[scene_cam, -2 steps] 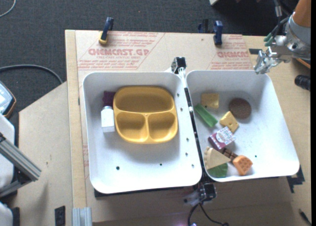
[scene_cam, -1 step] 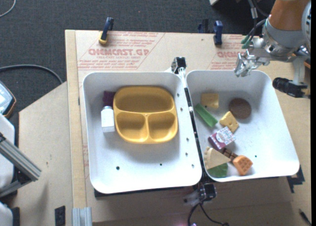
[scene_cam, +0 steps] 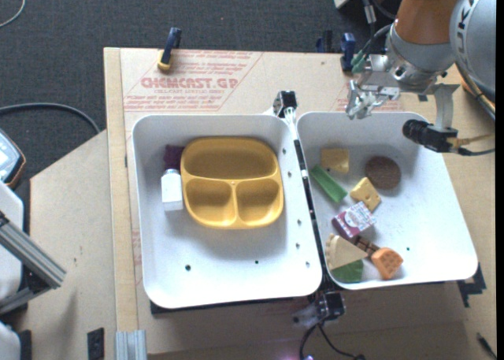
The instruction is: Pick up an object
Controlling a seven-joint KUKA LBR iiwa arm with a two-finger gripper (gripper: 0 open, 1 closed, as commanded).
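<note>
**Claw above the right bin's far rim**

Claw (scene_cam: 361,108) hangs over the right bin's (scene_cam: 449,193) far rim, fingers slightly spread and pinching nothing. Inside that bin lie a brown disc (scene_cam: 383,172), yellow blocks (scene_cam: 365,193), a green stick (scene_cam: 327,184) and other small pieces.

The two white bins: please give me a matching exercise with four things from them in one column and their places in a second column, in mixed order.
Things:
1. yellow divided tray
2. small white bottle
3. brown round disc
4. green stick

Places:
A. right bin, near its left wall
B. left bin, middle
C. right bin, toward the far right
D. left bin, beside the tray's left edge

Pairs: 1-B, 2-D, 3-C, 4-A
</note>
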